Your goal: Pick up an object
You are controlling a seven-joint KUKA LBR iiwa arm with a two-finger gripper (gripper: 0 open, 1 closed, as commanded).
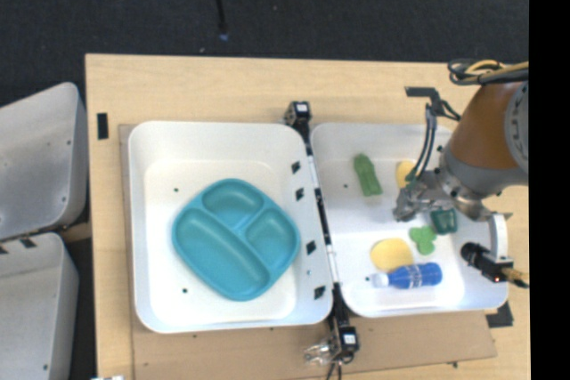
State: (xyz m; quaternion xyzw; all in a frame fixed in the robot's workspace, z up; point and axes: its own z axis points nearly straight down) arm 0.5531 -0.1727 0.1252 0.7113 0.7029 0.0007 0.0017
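We cannot tell how the jaws stand: the gripper (pixel 411 202) sits low in the right bin (pixel 343 151), its tip a grey blur. Nothing visibly lies between them, so we judge the pick not yet made; closing and lifting remain. Candidate objects surround the gripper: a dark green block (pixel 443 220) just beside it, a light green piece (pixel 422 238) below, a yellow object (pixel 390 254) and a blue bottle (pixel 411 277) further below, and a green bar (pixel 366 174) to its left. The arm (pixel 481 142) reaches down steeply from the right. A blue divided plate (pixel 235 238) lies well apart, in the left bin (pixel 142 191).
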